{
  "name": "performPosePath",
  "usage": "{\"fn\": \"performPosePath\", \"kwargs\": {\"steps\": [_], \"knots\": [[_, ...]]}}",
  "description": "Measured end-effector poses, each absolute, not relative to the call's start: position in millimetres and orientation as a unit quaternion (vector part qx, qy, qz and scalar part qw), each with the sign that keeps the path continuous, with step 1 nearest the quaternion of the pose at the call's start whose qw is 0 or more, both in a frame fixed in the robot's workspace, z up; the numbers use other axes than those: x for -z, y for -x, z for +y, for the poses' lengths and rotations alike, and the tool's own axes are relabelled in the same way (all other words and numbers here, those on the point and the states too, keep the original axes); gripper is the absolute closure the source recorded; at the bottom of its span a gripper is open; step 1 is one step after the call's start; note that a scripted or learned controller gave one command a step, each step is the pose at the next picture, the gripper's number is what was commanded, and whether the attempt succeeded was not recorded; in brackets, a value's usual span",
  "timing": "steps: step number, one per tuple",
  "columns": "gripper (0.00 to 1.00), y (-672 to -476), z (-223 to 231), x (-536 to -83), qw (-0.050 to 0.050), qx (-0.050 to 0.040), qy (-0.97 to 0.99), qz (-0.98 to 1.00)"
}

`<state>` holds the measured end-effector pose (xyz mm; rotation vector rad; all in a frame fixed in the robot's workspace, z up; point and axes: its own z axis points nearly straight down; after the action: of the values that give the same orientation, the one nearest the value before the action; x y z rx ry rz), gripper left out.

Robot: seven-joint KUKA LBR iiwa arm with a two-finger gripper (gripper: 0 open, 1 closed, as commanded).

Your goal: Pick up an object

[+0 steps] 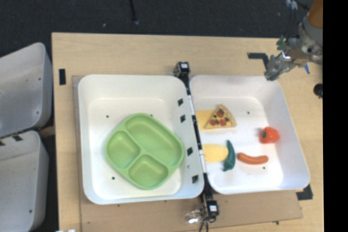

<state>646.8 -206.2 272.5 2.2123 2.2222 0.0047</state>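
the small orange-red plastic toy sausage looks light, stiff and slippery; pinch it across its middle. whether the gripper is parted, i cannot tell.

No legible text, labels, brand names, numbers or signs appear anywhere on the desk, the two white bins or the items lying in them.

Our arm's wrist end

We see an orange band, grey metal gripper, and a dark projecting bracket.
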Motion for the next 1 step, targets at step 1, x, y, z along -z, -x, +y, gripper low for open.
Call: {"fn": "performPosePath", "kwargs": {"steps": [1], "knots": [[1.00, -644.3, -151.0, -266.0, 0.000, -0.0001, -0.705, 0.709]]}}
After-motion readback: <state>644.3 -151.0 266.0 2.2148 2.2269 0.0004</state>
